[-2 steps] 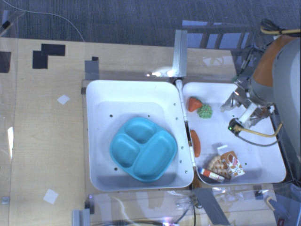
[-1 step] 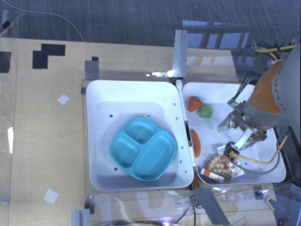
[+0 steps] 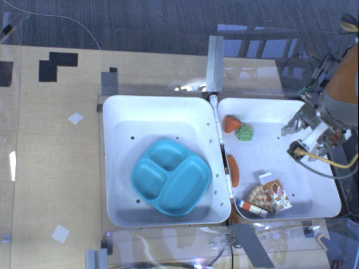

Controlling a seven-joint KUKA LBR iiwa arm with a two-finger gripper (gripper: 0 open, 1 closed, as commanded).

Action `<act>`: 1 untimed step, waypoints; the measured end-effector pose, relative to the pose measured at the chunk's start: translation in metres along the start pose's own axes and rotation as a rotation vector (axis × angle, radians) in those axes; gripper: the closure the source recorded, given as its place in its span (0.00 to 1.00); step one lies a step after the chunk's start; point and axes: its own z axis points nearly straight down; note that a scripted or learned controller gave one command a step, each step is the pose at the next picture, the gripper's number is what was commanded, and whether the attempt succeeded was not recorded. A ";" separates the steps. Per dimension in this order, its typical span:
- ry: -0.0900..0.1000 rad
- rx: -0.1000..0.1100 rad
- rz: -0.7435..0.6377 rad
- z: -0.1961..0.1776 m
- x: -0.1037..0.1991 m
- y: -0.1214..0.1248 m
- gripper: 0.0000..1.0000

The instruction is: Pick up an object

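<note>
Bench top [image 3: 50, 167] is light wood-grain, runs left to right under both bins. Far side: dark grey ribbed carpet [image 3: 168, 10] w/ a thin pale cable [image 3: 73, 21] looping across it. Black square markers [image 3: 56, 65] on bench far-left. Small pale tape squares [image 3: 75, 117] on left. Grey metal upright [image 3: 215, 63] stands at far edge, between bins. Lighting even, glare spot near its base.

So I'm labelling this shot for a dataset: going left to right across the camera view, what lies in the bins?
Blue divided plate in the left bin → orange sausage-shaped piece by the divider in the right bin → snack packet → gripper.
</note>
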 end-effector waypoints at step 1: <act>-0.002 0.004 -0.079 0.124 -0.071 -0.007 0.00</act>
